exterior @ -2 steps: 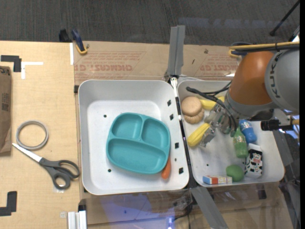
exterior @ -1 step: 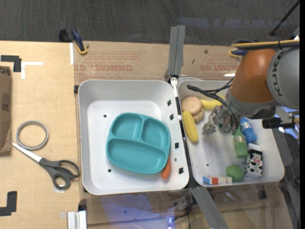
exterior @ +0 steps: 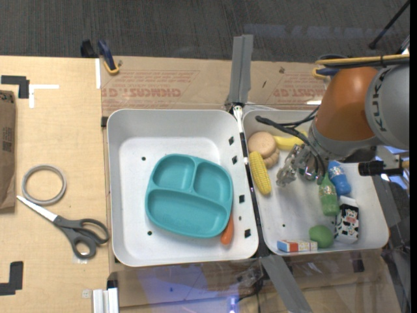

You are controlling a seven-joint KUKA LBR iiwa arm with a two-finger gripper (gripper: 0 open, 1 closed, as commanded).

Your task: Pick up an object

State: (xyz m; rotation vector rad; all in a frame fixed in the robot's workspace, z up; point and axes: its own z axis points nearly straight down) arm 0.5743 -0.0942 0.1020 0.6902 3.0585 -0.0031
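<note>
Nearest the camera, a small red, white and blue box lies at the front wall of the right white bin, beside a green rounded toy and a black-and-white cow-print carton. In the left white bin, an orange carrot peeks out, half hidden under the teal divided plate. On the table, grey-handled scissors and a tape ring. Mid-bin, the metal end effector hangs just right of the yellow corn cob; its tips blur together, so spread or pressed, I cannot tell. The arm covers the green and blue pieces behind. Farther back, cardboard reads "CHEMCAL G", mirrored.
</note>
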